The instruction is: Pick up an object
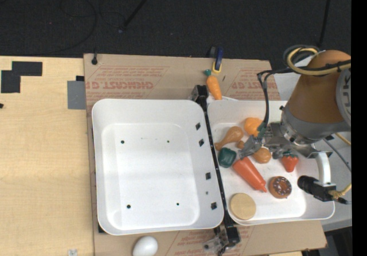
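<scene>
— What does the overhead camera show at the bench?

— The arm [318, 97] reaches in from the right over the right bin [321, 212], its gripper [256, 144] low among toy foods. Whether its fingers are spread or closed cannot be told from this angle.

— What lies around it?

— A tan pear-shaped piece [231, 135] and an orange fruit [252, 125] just beside it, a green piece [226, 157] and a red-orange carrot [249, 173] below, a chocolate doughnut [280, 186] and a round tan disc [242, 206] nearer the front rim. A small red strawberry [290, 162] sits to the right.

— And elsewhere?

— The left bin [103, 163] stands alongside; a white egg [145, 245] rests on the cardboard in front of it.
</scene>
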Tool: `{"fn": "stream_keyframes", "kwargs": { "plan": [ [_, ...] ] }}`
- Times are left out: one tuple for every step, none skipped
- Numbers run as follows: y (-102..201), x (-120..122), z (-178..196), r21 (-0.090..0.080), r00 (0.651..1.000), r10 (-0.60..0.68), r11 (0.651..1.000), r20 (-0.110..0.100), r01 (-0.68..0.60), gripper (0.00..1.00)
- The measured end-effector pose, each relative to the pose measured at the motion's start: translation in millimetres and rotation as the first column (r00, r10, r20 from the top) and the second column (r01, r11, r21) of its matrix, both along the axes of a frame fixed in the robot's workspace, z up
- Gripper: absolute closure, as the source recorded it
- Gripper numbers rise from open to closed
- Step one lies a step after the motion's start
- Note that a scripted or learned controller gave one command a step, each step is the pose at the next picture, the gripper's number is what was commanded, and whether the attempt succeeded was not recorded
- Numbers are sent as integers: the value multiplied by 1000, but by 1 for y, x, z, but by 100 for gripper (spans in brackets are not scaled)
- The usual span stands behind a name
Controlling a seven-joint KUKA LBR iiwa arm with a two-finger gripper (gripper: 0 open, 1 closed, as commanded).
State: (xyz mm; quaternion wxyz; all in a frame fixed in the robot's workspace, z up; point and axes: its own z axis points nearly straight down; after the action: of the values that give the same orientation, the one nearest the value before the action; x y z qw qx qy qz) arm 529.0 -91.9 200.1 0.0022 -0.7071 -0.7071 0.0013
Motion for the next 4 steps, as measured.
{"fn": "stream_keyframes", "kwargs": {
  "plan": [
    [-3,34,-112,1,1000,2,1000,-3,-2,0],
    [3,94,-113,-1,1000,2,1000,6,-2,0],
    [3,115,-112,0,1000,2,1000,-1,-2,0],
    [-36,114,-113,1,1000,0,1000,-2,0,0]
  ]
}}
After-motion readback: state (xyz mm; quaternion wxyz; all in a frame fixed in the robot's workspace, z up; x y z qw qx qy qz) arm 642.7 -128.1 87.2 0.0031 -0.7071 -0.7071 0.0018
